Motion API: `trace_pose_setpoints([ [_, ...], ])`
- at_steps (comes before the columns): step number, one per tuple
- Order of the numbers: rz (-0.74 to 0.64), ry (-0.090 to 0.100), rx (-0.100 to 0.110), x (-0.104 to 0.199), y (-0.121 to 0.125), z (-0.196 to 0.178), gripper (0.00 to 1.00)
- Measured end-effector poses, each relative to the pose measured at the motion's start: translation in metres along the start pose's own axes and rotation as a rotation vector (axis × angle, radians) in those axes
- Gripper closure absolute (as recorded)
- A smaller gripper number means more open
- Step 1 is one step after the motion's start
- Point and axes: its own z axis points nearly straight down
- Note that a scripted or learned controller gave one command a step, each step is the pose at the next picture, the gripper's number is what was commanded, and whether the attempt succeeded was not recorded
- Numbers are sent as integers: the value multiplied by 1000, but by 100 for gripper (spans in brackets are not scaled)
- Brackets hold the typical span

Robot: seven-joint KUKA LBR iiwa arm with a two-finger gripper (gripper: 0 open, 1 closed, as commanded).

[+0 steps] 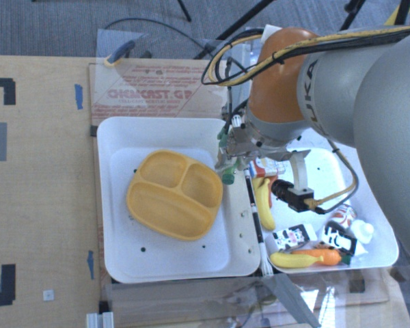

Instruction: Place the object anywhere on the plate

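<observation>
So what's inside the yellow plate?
Nothing lies in the yellow plate; its three compartments look bare. The gripper hangs by its right rim, covering a bit of the white bin.

robotics lab. grey carpet floor [68, 9] with black tripod legs [178, 2] beyond the pincer [227, 166]; plywood worktop [41, 183] left of it bearing black marker squares [3, 91], blue tape [78, 96]; loose cabling [219, 63] above it.

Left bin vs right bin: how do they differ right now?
The left bin holds one yellow divided plate; the right bin holds several small items, including a banana and a carrot. The left bin lies in plain sight; the arm overhangs the right bin. Both are shallow and white.
</observation>
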Motion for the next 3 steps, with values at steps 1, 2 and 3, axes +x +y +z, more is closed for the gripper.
trace_pose_setpoints([
  [1, 0, 0, 0, 0, 0, 0, 0],
  [2, 9, -2, -5, -28, 72, -81, 0],
  [3, 100, -2, -6, -38, 78, -158, 0],
])
